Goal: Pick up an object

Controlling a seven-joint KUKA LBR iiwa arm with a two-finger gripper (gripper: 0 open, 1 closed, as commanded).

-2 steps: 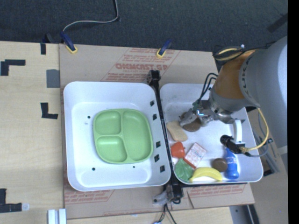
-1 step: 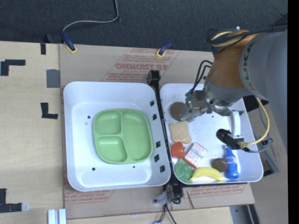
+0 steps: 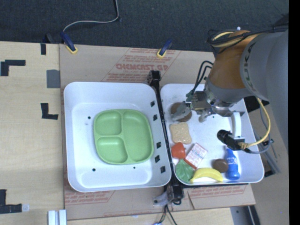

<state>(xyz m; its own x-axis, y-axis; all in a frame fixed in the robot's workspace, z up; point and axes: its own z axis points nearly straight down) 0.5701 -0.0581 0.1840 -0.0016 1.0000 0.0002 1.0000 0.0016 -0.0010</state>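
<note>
While looking down at a slant on the bench, saw the grey arm [image 3: 265,64] with its orange band come in from the right and end over the right bin [image 3: 257,172]. Found the gripper [image 3: 196,108] low above that bin's far-left part, near the divider between the two bins. Could not tell how wide it stood, nor whether it had hold of anything; too blurred and crowded with cable there.

Noted a brown round piece [image 3: 179,110] just beside the gripper, on its left; touching or apart, could not say. Saw, nearer the camera along the same side of the bin, a slice of toast [image 3: 180,133], then a small red piece [image 3: 178,150], then a green piece [image 3: 184,171] at the near-left corner. Spotted a red-and-white packet [image 3: 197,154] just right of the red piece, lying tilted. Counted along the near wall a banana [image 3: 207,174], a small brown lump [image 3: 219,164] and a blue bottle [image 3: 231,165], close together.

Saw in the left bin [image 3: 79,125] a green divided plate [image 3: 124,136], flat near the middle, well apart from the gripper.
</note>
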